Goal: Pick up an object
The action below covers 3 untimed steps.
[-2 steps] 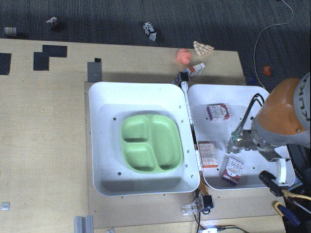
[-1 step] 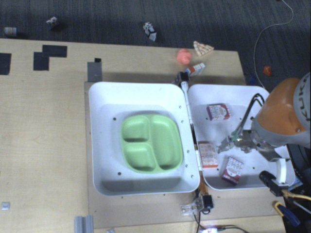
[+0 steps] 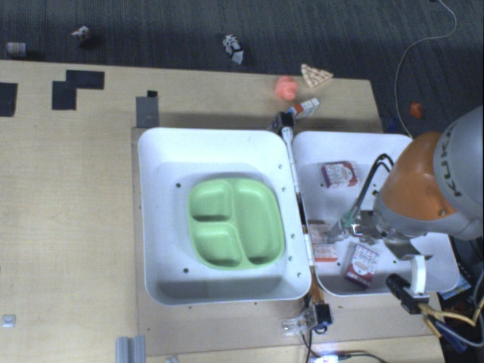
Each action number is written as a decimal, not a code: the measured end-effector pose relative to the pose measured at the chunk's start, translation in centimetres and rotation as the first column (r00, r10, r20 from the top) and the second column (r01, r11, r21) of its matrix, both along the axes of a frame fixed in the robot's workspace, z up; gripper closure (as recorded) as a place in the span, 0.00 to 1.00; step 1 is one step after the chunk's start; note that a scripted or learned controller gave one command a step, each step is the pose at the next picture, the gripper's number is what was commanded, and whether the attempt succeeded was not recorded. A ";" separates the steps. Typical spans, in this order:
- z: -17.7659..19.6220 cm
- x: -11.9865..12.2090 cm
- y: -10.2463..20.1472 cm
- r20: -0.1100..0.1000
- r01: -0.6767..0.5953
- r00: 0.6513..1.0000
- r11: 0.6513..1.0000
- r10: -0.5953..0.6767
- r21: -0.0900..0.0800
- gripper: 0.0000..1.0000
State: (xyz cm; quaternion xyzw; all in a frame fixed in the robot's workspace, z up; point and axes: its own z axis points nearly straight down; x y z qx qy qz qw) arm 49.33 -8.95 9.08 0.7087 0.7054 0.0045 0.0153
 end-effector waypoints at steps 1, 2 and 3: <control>1.1 0.2 0.5 0.000 -0.005 1.000 1.000 0.005 0.011 1.00; 9.4 7.6 2.4 -0.024 -0.010 1.000 1.000 0.010 0.015 1.00; 13.4 1.0 6.4 -0.025 -0.010 1.000 1.000 0.011 0.016 1.00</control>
